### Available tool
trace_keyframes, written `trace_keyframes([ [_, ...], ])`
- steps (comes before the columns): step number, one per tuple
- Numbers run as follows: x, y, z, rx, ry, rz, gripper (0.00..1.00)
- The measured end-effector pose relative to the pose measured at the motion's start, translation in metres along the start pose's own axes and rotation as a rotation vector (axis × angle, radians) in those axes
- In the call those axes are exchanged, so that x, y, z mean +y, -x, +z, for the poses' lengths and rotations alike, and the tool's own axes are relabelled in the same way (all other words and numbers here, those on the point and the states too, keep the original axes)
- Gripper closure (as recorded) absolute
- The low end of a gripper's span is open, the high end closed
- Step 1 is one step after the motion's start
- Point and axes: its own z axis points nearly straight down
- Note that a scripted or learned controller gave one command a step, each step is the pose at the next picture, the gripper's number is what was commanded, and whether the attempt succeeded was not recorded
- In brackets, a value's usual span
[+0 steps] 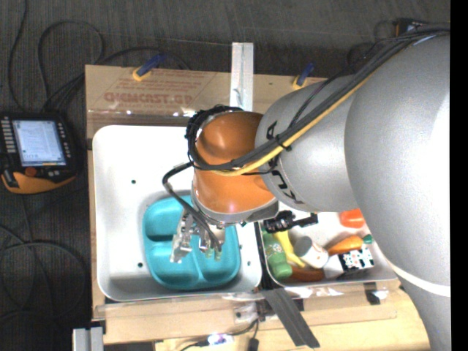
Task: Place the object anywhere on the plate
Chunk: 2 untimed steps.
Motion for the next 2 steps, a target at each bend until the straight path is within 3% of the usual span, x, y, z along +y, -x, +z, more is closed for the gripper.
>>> trace_keyframes([
  [1, 0.022, 0.015, 0.039, -0.019, 0.009, -0.003, 1.00],
  [2, 0.015, -0.002, -0.015, -0.001, 0.001, 0.117, 1.00],
])
